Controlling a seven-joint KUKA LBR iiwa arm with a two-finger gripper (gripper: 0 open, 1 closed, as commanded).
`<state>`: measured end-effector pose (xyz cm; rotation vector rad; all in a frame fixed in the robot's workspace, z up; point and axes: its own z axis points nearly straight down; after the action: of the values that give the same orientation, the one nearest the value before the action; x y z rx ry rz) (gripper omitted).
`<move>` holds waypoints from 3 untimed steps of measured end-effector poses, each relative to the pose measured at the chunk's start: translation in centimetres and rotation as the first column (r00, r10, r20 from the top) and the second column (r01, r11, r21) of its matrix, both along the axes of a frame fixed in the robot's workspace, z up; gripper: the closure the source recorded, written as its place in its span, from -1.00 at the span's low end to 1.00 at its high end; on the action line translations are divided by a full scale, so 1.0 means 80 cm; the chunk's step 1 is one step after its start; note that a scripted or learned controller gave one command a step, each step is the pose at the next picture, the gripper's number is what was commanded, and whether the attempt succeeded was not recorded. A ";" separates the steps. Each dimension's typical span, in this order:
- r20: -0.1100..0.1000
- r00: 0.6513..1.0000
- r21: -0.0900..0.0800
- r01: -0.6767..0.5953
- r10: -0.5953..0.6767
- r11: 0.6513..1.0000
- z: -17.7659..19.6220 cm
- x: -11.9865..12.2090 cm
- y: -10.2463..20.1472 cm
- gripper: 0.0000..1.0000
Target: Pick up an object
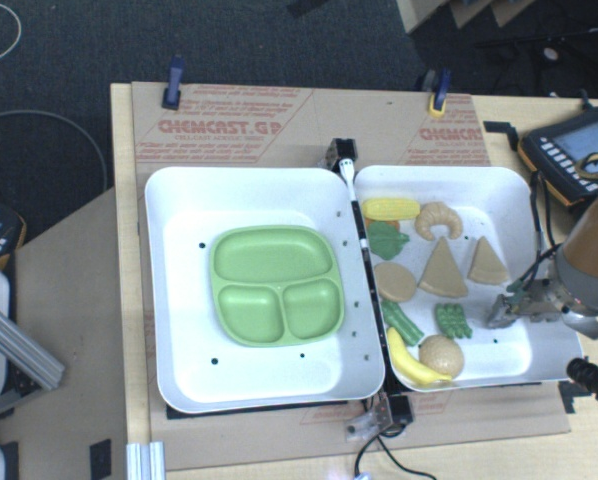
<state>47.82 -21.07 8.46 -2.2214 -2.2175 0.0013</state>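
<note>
Camera view, looking down at a slant: the gripper (506, 310) hangs low over the right bin (509, 190), near that bin's right wall, with the grey arm (589, 268) coming in from the right edge behind it. Its fingers are small and dark against the white floor, and I cannot tell how far apart they stand or whether anything sits between them.

Everything to pick from lies to the gripper's left and beyond it. Closest is a tan wedge (487, 262), just up and left of the fingertips. Further left sits a larger tan triangle (442, 271), and touching its left side a round brownish cookie-like piece (395, 282). Below the triangle, left of the gripper, lies a small green knobbly vegetable (453, 319). Down and left of that rests a pale round ball-like item (440, 353), pressed against a yellow banana (411, 362) at the bin's near left corner. A long green pod (400, 320) runs along the divider above the banana.

Well up and left of the gripper, near the far wall, a yellow corn cob (390, 209) lies beside a curled tan croissant-like piece (439, 220), with a green leafy piece (383, 240) just under the cob.

Far to the gripper's left, the left bin (179, 198) holds a green divided plate (276, 283) with three compartments, lying flat in the middle. A yellow-and-black handheld controller (571, 158) rests on the bench beyond the arm.
</note>
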 end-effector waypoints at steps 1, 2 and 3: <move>0.003 1.000 0.000 -0.002 0.002 1.000 0.000 0.003 -0.015 1.00; 0.002 1.000 0.000 -0.003 0.003 1.000 0.000 0.002 -0.015 1.00; 0.005 1.000 0.000 -0.006 0.006 1.000 0.000 0.055 -0.014 1.00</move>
<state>52.20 -22.15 8.45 -2.2172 -2.2266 -0.0045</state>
